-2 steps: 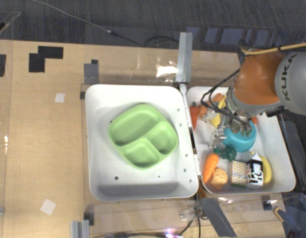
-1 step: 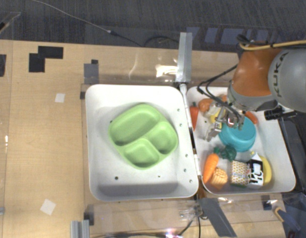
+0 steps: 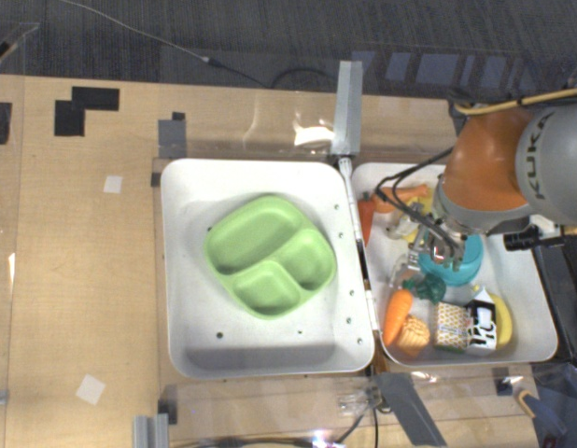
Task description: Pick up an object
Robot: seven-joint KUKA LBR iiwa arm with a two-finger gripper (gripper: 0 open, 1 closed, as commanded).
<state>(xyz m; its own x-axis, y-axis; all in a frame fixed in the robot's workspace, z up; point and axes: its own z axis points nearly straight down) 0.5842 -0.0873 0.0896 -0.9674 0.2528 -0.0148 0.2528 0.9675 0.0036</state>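
Bench [image 3: 74,278]: pale wood-coloured top filling the left and lower frame, with black block-shaped marks at upper left and small pale square tags on the left side. Beyond its far edge, across the top of the frame, dark grey carpet with a thin cable trailing over it. A grey upright post [image 3: 347,105] stands at upper centre, at the seam between the two bins.

Left bin [image 3: 186,343]: shallow, white, centre of frame. Holds one light green divided tray [image 3: 270,255] with three compartments, lying turned at a slant in the middle of the bin.

Right bin [image 3: 541,329]: white, right of centre, crowded. Along its lower edge, left to right: an orange carrot [image 3: 397,314], a yellow-orange knobbly item [image 3: 413,334] touching the carrot's lower end, a pale cross-hatched block [image 3: 451,327], a black-and-white item [image 3: 479,325], and a yellow banana [image 3: 502,322]. A red-orange piece [image 3: 366,218] lies against the bin's left wall, upper part.

Arm [image 3: 499,166]: grey with orange band, entering from the right edge, wrist over the upper middle of the right bin. Gripper [image 3: 427,267] points down among the objects, just above the carrot, with a teal part [image 3: 455,263] beside it. Finger state: cannot tell, obscured by cables and clutter. No object visibly between the fingers.
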